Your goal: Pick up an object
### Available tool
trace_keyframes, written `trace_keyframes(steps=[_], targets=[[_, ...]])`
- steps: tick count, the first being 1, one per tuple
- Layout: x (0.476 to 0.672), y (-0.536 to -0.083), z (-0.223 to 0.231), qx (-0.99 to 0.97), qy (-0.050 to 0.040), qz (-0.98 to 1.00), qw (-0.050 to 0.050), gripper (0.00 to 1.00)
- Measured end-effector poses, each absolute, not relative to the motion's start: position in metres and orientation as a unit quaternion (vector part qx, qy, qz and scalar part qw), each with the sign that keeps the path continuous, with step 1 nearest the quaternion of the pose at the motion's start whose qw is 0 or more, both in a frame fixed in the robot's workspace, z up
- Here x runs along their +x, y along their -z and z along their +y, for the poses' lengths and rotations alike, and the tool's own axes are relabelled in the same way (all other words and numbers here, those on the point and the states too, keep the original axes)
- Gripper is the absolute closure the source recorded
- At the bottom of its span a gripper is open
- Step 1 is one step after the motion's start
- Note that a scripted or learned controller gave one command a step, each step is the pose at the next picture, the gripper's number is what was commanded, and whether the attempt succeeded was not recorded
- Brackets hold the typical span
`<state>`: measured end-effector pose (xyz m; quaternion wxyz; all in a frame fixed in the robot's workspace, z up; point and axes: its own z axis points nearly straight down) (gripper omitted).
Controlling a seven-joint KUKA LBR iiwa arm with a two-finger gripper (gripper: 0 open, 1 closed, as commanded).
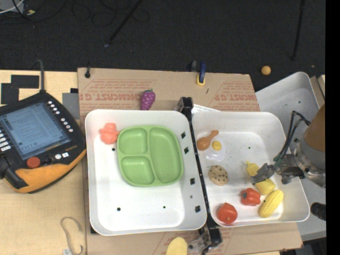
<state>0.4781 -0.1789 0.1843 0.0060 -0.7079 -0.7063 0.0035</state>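
Tomato [227, 213] sits nearest us in the right bin [289, 217], and beside it we see a red pepper [250, 196] and a corn cob [271, 203]. Just beyond them the gripper [265, 173] reaches in from the right, low over a yellow piece [264, 186] and next to another small yellow piece [252, 168] — we cannot tell how it stands, nor whether it touches either. A cookie [218, 175] lies toward the divider; farther back are a fried egg [216, 146] and a drumstick [206, 139]. In the left bin [106, 217] a green divided plate [150, 156] rests with a pink toy [108, 134] at its far left corner — apart from it. Beyond the bins, purple grapes [147, 99] lie on the cardboard [111, 92].
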Motion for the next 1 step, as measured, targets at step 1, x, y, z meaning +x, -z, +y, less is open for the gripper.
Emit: trace_keyframes(steps=[1], targets=[[0.4807,-0.1893,-0.1793,-0.707,-0.0006,-0.707,0.002,0.00]])
